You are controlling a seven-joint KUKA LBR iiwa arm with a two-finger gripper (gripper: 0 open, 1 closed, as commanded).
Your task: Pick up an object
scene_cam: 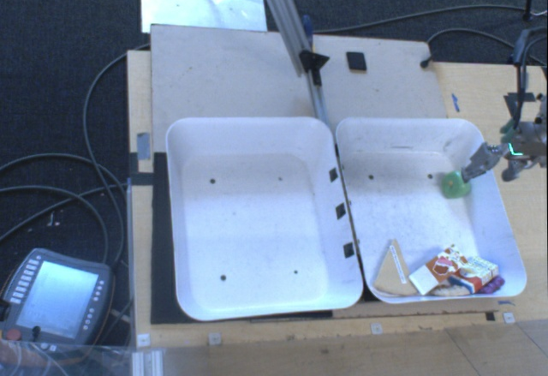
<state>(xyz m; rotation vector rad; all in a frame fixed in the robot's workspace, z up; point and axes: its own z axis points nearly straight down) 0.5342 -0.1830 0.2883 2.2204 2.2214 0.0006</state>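
Green object (pixel 455 185) against gripper (pixel 476 165)

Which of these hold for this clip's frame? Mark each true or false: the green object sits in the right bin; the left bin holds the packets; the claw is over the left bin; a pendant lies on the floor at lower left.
1. The green object sits in the right bin. True.
2. The left bin holds the packets. False: they lie in the right bin's near corner.
3. The claw is over the left bin. False: it is at the right bin's far right side, by the green object.
4. A pendant lies at lower left. True.
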